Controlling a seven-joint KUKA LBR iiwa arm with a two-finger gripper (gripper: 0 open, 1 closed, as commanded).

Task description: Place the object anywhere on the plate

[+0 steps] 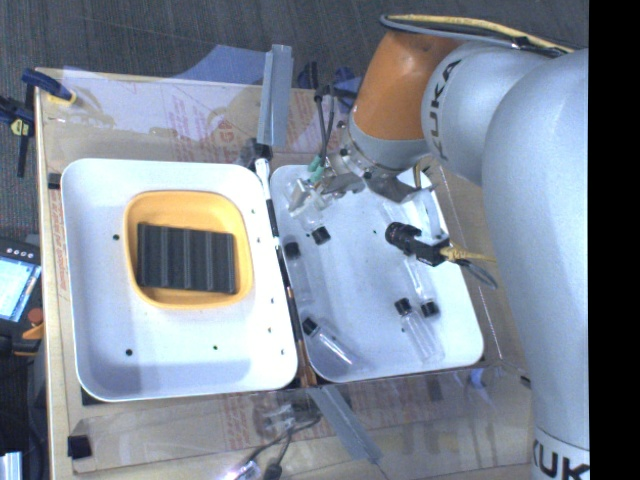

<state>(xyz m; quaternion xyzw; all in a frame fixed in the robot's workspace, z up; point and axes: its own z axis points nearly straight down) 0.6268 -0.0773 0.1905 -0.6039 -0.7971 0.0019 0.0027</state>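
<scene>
Seeing the hand [305,196] low over the far-left corner of the right bin [370,293], close to the wall shared with the left bin [100,358]. I can't tell how far open it is or whether it has hold of anything, because there's too much glare and clutter there.

I read the task things as the clear vials with black caps, and all of them are loose in the right bin:
- One vial [328,343] lies flat at the near-left corner, cap end toward the left bin.
- A pair [404,308] lies side by side right of the middle, caps toward the far side.
- A tube [418,273] sits just beyond the pair, too faint to make out properly.
- Two small black caps: one [320,235] just beside the hand on the near side, the other [291,250] against the left wall. I can't tell whether vials are attached to them.

The plate [145,213] is yellow and sits mid left bin, well apart from the vials. A dark ribbed block [188,258] lies flat on it. Both bins sit side by side on the bench [150,108].
</scene>
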